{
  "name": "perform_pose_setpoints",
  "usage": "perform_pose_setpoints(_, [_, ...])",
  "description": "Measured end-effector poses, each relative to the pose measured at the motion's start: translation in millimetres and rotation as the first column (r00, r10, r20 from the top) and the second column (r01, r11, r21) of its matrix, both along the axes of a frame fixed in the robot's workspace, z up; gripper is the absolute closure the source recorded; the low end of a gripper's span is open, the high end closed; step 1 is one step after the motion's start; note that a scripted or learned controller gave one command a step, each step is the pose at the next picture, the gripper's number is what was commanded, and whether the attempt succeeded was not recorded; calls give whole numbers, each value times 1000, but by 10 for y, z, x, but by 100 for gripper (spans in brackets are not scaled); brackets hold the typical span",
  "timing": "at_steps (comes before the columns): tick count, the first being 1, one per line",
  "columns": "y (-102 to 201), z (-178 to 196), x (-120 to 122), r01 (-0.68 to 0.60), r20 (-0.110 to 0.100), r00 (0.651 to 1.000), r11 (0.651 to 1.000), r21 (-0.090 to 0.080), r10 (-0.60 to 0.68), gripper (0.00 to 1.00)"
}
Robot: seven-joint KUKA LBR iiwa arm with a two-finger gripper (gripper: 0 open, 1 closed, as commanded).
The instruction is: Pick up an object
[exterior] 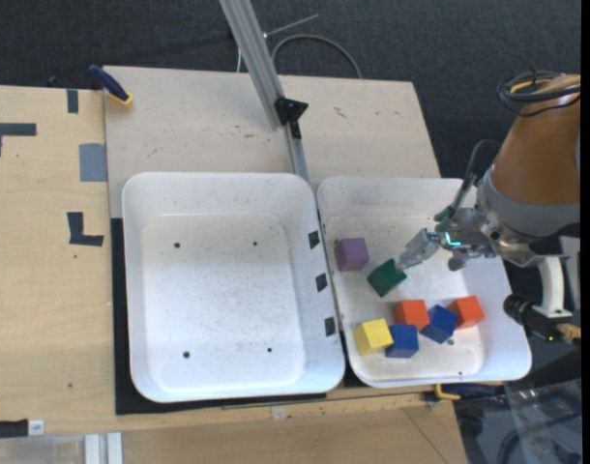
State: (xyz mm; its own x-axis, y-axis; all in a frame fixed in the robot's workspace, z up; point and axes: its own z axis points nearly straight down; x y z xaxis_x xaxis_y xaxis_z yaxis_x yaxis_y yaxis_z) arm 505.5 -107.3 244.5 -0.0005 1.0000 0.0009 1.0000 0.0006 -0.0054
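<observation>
The right bin point(392, 189) holds several small cubes. A purple cube point(351, 253) lies near its left wall, with a green cube point(385, 279) just right of and below it. Along the front lie a yellow cube point(373, 334), two blue cubes point(403, 341) point(440, 323) and two orange cubes point(410, 312) point(467, 310). My gripper point(412, 256) reaches in from the right, low over the bin. Its tip sits just above and right of the green cube, close to it or touching it. Nothing is seen lifted off the bin floor.
The left bin point(218, 288) sits beside the right one, sharing a raised middle wall. A slanted metal rail point(261, 56) runs down to the bins' back edge. The arm's orange and grey body point(537, 172) hangs over the right bin's right side.
</observation>
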Motion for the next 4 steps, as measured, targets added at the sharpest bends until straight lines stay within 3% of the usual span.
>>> perform_pose_setpoints(1, [-1, 19, 8, -1, 4, 1000, 1000, -1, 1, 0])
perform_pose_setpoints(3, [28, -884, 32, 1, -1, 1000, 1000, 0, -1, 0])
perform_pose_setpoints(4, [82, -1514, -7, 0, -1, 1000, 1000, 0, 0, 0])
